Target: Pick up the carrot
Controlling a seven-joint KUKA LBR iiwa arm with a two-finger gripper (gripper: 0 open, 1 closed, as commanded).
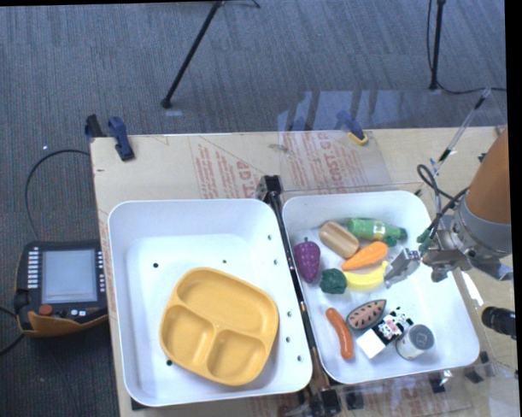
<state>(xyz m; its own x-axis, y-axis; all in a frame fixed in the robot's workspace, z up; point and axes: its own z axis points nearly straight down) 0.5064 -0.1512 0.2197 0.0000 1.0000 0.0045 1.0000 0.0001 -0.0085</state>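
The carrot lies in the right bin, orange and tilted, its thicker end up toward the right, roughly in the middle of the cluster of toy foods; it touches the yellow banana just below it and sits just under the green bottle, with the tan bread roll to its upper left; a dark green broccoli piece rests at the banana's left end, and a purple bunch of grapes stands further left near the bin's wall; lower down lie a watermelon slice, a red sausage, a small black-and-white carton and a grey round can; the pincer hangs over the right bin just to the right of the carrot and banana, its pale tip close beside the banana's right end, and whether its fingers are spread or closed cannot be told from this view, nor is anything seen between them; the carrot lies free in the bin; the grey arm with its orange band reaches in from the right edge; the left bin holds a yellow divided tray with three compartments; both bins rest on the desk, whose brown surface carries red print; a handheld control pendant lies on the carpet to the left of the desk, and stand legs cross the floor beyond it.
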